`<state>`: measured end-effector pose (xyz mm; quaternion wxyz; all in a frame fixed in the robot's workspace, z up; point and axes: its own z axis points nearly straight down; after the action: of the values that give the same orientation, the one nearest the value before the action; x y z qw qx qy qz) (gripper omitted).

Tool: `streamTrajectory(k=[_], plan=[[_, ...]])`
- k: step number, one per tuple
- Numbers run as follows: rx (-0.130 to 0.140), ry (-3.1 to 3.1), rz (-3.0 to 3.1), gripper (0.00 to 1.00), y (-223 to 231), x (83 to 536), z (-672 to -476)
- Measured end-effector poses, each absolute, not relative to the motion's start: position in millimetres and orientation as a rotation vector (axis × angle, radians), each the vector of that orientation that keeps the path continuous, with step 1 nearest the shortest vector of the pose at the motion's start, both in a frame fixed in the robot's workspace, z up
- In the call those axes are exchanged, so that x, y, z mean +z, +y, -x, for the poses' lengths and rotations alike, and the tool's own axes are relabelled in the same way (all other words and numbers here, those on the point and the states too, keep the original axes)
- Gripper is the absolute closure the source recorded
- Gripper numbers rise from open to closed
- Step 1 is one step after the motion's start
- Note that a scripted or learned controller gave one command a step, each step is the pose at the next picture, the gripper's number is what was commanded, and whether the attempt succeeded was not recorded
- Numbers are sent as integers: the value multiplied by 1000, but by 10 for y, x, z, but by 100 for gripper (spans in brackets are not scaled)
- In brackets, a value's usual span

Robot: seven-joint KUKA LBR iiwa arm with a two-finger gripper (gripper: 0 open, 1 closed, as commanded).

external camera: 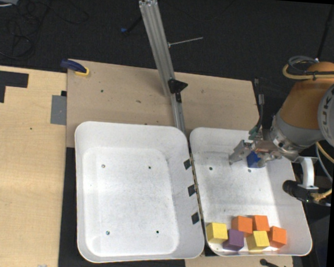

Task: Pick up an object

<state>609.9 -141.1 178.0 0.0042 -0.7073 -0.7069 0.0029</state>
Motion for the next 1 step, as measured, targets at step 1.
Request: streamTrajectory(k=[1], plan=[[9,-2213,2217,0,-1345,1195,-5998]])
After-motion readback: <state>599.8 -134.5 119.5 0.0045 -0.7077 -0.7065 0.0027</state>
